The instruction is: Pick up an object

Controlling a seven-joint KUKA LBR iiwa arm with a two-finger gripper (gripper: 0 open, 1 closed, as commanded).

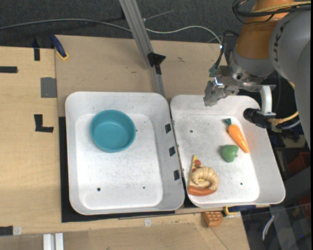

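Croissant (203, 179) nearest — gripper (215, 97) hangs above right bin's (266, 189) far rim.

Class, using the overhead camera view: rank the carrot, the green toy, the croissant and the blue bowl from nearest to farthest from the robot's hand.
1. Carrot, in the right bin just below the hand.
2. Green toy, a little lower in the same bin.
3. Croissant, at that bin's lower left.
4. Blue bowl, in the left bin.

Arm (281, 30) cut off at the right edge.
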